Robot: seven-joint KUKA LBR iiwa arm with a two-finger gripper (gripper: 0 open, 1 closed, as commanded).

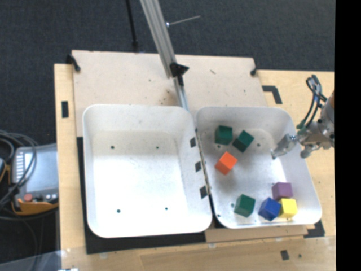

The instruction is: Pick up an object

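White bins [141, 117], orange cube [227, 162], green cubes [224, 134]

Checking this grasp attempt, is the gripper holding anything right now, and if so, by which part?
Nothing is held. The gripper hangs over the right bin's right edge, apart from every block.

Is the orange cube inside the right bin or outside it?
Inside. The orange cube lies on the floor of the right bin, near its left wall, below two green cubes.

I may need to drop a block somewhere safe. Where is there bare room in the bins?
The left bin offers bare floor from wall to wall. In the right bin, a free patch lies between the orange block and the purple block. Its lower right corner is crowded: purple, yellow, blue and green blocks cluster.
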